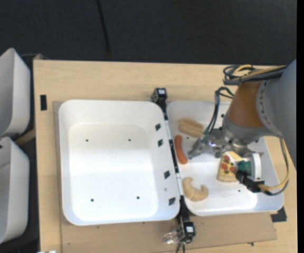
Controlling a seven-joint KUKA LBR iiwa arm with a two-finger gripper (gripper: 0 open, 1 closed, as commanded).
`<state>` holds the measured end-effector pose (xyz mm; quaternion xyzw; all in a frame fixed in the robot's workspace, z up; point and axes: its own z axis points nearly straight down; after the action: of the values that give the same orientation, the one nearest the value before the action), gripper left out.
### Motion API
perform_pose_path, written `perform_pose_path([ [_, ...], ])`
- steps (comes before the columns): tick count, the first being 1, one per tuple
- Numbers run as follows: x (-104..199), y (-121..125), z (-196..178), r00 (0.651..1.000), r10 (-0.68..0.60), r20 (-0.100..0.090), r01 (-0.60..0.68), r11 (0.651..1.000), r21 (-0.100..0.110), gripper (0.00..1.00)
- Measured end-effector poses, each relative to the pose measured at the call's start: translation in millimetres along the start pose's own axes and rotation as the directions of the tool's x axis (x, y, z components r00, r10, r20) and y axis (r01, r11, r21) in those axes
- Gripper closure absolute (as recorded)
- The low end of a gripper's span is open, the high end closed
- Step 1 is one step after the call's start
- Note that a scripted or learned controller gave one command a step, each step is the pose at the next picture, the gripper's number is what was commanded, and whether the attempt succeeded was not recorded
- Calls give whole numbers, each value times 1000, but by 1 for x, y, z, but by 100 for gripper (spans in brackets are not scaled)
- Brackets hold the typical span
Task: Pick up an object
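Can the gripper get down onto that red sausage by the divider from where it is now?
Probably yes. The gripper sits in the right bin just beside the sausage, with nothing lying over it. The divider wall close on its far side may crowd one finger.

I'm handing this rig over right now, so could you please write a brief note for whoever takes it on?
Gripper: low in the right bin, next to the hot dog; nothing visibly between its fingers.
Things: bread roll behind the hot dog, croissant near the front, pizza slice partly under the wrist. The left bin sits alongside.
Done: nothing lifted.
Left: grasp one object and raise it.
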<state>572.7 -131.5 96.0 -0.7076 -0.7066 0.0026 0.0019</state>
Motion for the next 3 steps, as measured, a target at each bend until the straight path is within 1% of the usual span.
perform_pose_path([
  [1,-23,-16,-5,1000,1,1,-1,1000,-6,0],
  [2,15,20,-42,1000,-7,0,7,1000,-13,0],
  [3,-79,-38,-3,1000,8,4,-8,1000,-3,0],
])
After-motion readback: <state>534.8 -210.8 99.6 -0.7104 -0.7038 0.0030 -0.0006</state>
